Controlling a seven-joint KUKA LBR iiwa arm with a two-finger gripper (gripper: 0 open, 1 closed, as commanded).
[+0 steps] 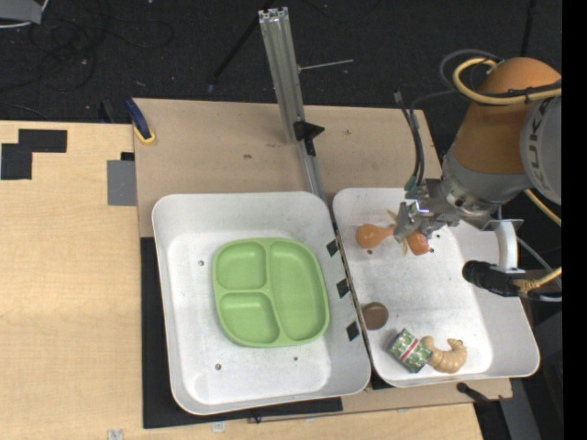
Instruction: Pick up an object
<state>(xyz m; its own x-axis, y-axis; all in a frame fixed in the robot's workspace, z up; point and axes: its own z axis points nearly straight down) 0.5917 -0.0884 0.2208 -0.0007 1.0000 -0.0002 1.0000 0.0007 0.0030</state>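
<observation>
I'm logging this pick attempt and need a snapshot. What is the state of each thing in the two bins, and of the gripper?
Gripper: low in the right bin, over a small orange-red object.
Orange object: lying on the bin floor, left of the gripper.
Brown round piece: lying flat near the bin's left wall.
Green packet: lying tilted, touching the tan piece.
Green divided plate: flat in the left bin.
</observation>
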